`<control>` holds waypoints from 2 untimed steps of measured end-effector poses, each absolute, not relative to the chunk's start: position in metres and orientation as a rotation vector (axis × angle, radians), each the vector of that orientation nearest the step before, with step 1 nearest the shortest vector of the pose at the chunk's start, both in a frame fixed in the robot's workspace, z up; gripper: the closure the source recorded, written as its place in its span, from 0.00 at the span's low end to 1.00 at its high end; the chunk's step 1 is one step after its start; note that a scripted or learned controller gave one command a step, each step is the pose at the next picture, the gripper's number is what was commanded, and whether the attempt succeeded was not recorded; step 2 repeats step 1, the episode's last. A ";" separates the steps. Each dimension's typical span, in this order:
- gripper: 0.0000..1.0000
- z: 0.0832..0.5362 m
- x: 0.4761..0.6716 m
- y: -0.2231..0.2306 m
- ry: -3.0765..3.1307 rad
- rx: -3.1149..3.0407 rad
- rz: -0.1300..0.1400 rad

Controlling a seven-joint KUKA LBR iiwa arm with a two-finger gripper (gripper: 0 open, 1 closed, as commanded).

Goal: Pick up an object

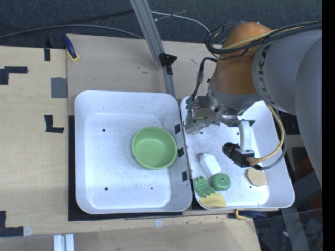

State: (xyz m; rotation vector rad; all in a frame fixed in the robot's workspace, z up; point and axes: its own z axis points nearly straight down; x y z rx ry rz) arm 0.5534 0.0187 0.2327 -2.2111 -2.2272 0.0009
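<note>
My gripper [194,120] hangs over the upper left part of the right bin [280,190], close to the wall between the two bins. In front of it in that bin lie a white tube [210,164], a round green lid [220,181], a green ridged piece [201,185], a yellow piece [217,200] and a tan disc [256,177]. A green bowl [154,147] sits upright in the left bin [94,109], right of its middle. I see nothing between the fingers.
The arm's grey body and orange band [243,56] cover the back of the right bin. A grey pole [149,25] slants down to the bins' back edge. Wooden bench lies to the left.
</note>
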 end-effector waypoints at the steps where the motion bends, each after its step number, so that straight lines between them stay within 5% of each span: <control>1: 1.00 0.223 0.546 0.068 -2.226 -2.212 0.003; 2: 1.00 0.223 0.546 0.068 -2.226 -2.212 0.003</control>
